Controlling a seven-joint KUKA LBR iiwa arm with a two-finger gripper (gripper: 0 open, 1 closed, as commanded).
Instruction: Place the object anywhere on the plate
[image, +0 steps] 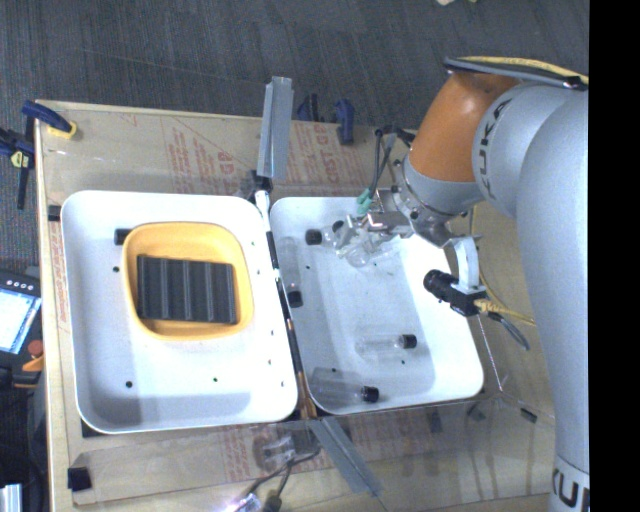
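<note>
The claw (365, 235) is seen over the far part of the right bin (455, 375), and its state cannot be told. The plate (185, 275), yellow with a dark ribbed insert, lies well left of the claw in the left bin (90, 390). Which object is meant cannot be told.

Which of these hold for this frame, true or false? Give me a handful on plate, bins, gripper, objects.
1. The yellow plate sits in the left bin. True.
2. The gripper is over the left bin. False: it is at the upper part of the right bin.
3. A dark ridged insert lies on the plate. True.
4. A clear bottle with a black cap lies on the plate. False: it lies in the right bin, lower middle.
5. The arm's orange band is above the right bin's upper edge. True.
</note>
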